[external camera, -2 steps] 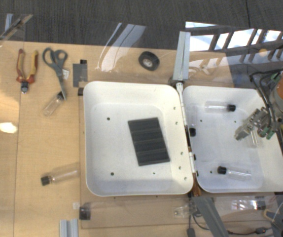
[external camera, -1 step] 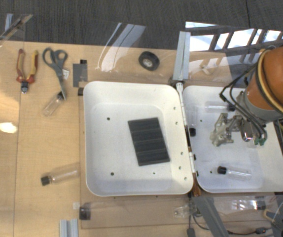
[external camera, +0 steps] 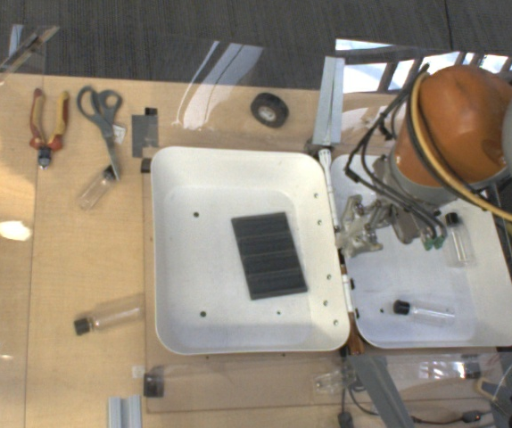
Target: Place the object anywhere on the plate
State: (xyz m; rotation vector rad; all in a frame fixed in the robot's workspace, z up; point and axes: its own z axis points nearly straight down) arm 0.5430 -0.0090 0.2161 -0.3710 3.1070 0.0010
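A dark grey ribbed plate (external camera: 269,255) lies flat in the middle of the left white bin (external camera: 176,239). In the right bin (external camera: 497,319), a clear vial with a black cap (external camera: 423,310) lies on its side near the front. A second clear vial (external camera: 459,246) rests farther back, beside the arm. My gripper (external camera: 359,227) hangs low over the right bin's left edge, close to the wall between the bins. It is up and to the left of the capped vial, and nothing can be seen in its grip. The orange band (external camera: 457,119) hides the bin's back part.
On the bench left of the bins lie red pliers (external camera: 44,123), scissors (external camera: 103,116), a small black block (external camera: 146,130) and two loose vials (external camera: 98,188) (external camera: 109,315). A tape roll (external camera: 269,110) sits behind the left bin. Cables loop around the wrist.
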